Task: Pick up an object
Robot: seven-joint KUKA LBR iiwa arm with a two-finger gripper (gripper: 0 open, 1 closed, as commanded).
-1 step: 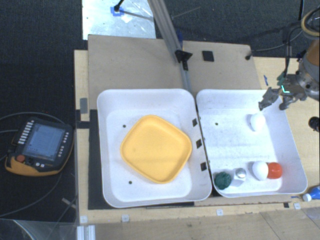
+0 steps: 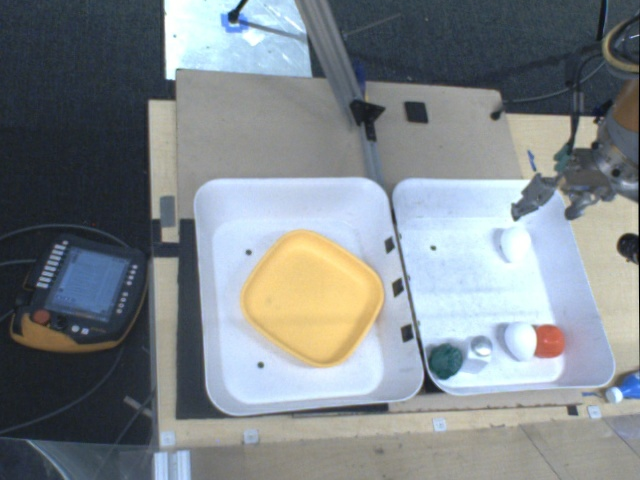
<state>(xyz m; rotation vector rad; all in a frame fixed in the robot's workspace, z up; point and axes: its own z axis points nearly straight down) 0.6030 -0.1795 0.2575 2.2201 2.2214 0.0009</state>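
Observation:
My gripper [image 2: 556, 204] hangs over the upper right corner of the right bin [image 2: 470, 278], its two fingers spread apart with nothing between them. Just below and left of it a white egg-shaped object [image 2: 513, 243] lies on the bin floor. Along the bin's front edge sit a dark green object [image 2: 446, 359], a small grey object [image 2: 481, 348], a white ball [image 2: 520, 340] and a red-orange ball [image 2: 549, 341]. In the left bin [image 2: 225, 268] a yellow square plate [image 2: 312, 296] rests flat.
A teach pendant [image 2: 78, 290] lies on the dark floor to the left. A metal pole [image 2: 335, 43] slants across the cardboard behind the bins. Black clips [image 2: 397, 286] mark the seam where the bins meet. A blue-white item [image 2: 622, 391] sits off the right bin's front corner.

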